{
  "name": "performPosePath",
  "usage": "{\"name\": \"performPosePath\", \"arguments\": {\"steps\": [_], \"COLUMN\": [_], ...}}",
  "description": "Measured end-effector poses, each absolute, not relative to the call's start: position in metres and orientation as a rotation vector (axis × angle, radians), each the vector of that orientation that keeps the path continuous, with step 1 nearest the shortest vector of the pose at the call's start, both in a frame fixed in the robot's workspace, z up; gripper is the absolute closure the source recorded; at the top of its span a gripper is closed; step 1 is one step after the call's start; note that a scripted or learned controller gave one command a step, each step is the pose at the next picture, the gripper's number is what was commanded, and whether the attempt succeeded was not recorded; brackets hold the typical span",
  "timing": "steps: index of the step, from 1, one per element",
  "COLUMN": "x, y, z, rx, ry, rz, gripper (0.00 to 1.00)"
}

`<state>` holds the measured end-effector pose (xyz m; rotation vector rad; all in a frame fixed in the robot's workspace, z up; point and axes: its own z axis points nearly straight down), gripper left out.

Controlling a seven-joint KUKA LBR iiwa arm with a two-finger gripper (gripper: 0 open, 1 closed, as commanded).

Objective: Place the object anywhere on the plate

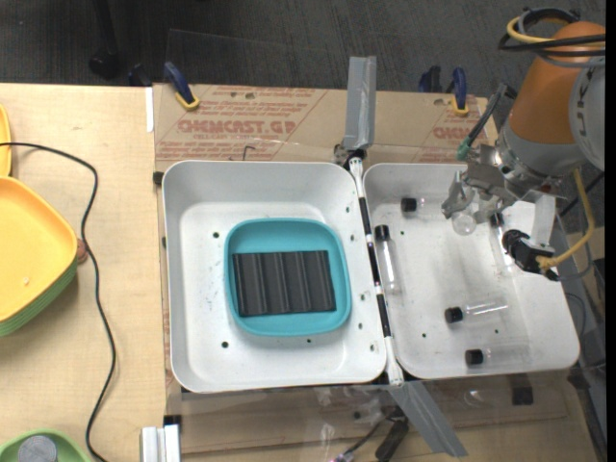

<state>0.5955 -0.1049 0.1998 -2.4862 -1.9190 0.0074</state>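
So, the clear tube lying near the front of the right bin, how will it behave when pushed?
The clear tube looks round and lies flat on the smooth right bin, so it would probably roll. Its see-through body suggests light, slippery plastic or glass, possibly fragile.

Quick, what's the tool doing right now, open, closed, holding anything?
Tool: cannot be told; it hangs over the right bin, and nothing is clearly seen in it.

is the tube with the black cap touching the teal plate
Apart. The camera view shows the capped tube lying in the right bin, while the teal plate sits in the left bin.
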Motion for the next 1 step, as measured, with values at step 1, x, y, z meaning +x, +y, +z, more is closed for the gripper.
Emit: {"name": "performPosePath", "arguments": {"steps": [1], "x": [0.5956], "y": [-0.1049], "z": [0.2000], "rx": [-2.487], "ry": [-1.919], "rz": [0.007], "gripper": [0.00]}}
